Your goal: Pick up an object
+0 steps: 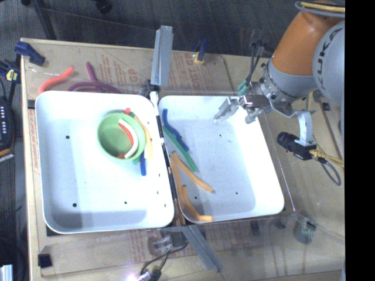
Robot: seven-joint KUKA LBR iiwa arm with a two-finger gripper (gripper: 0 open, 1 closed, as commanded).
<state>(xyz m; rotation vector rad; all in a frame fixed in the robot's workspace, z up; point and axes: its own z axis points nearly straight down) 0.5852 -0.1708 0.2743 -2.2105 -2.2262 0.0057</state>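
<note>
While the gripper, spread and empty, hangs over the right bin, a descent toward the orange strip is needed.

Tan bench, printed with faint red lettering. Carried two white bins side by side, touching: left bin and right bin. Bore a grey bar upright behind their seam, an orange strip and purple loop at the far left, a blue clamp on the left corner.
</note>
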